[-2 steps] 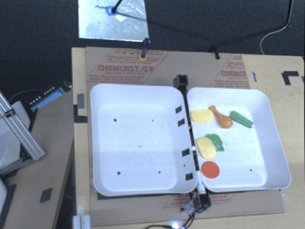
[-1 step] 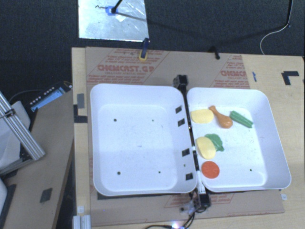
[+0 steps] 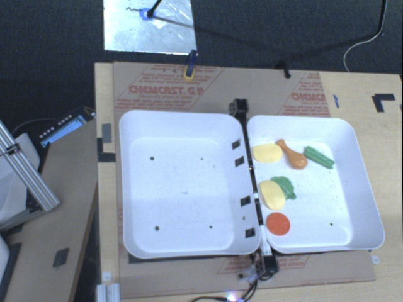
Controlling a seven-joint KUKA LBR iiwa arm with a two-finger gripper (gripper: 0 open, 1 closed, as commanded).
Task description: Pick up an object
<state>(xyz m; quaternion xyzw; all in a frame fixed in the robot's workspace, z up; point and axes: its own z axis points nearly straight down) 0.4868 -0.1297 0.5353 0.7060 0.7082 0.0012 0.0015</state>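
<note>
Along the right white plastic bin's left side lie your toys, none lifted; approach pending, choose the isolated round orange disc; pincer state cannot be told.

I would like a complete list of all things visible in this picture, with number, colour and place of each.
shallow plastic bins: 2, white, side by side on the bench.
oval toy pieces: 2, yellow, left part of right bin.
drumstick-shaped toy: 1, orange, upper right bin.
long toy vegetable: 1, green, beside the drumstick.
leafy toy: 1, green, touching the lower yellow piece.
round flat toy: 1, red-orange, bin's lower left.
shiny foil sheet: 1, silver, floor above.
</note>
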